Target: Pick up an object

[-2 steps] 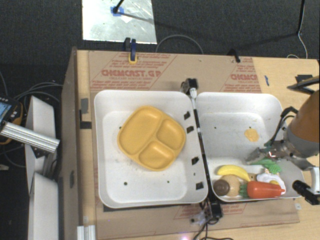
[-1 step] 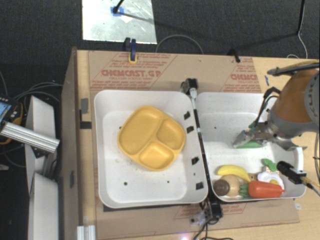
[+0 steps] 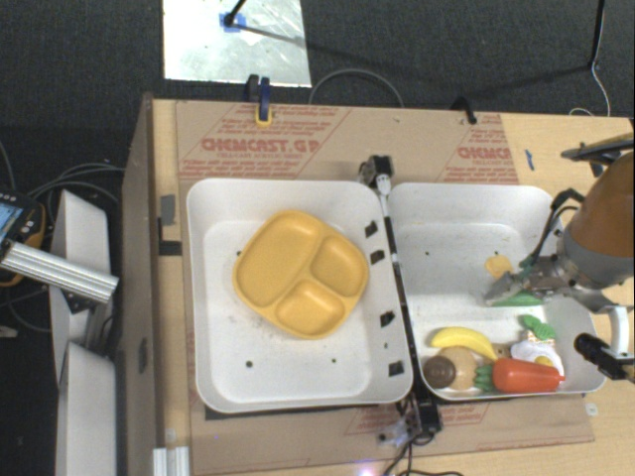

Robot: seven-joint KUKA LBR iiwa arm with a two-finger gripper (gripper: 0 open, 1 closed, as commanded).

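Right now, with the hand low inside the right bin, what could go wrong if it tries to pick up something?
1. The hand is over bare floor of the right bin, near only a small yellow piece; it may shut on nothing.
2. The banana, brown round fruit, red pepper and white-and-green item lie packed along the front wall, so a grasp there could push neighbours or catch two.

Toy food clusters along the right bin's (image 3: 466, 206) front edge: a yellow banana (image 3: 462, 340), brown kiwi (image 3: 441, 370), red-orange carrot (image 3: 526, 375). A small yellow piece (image 3: 497, 264) lies mid-bin.
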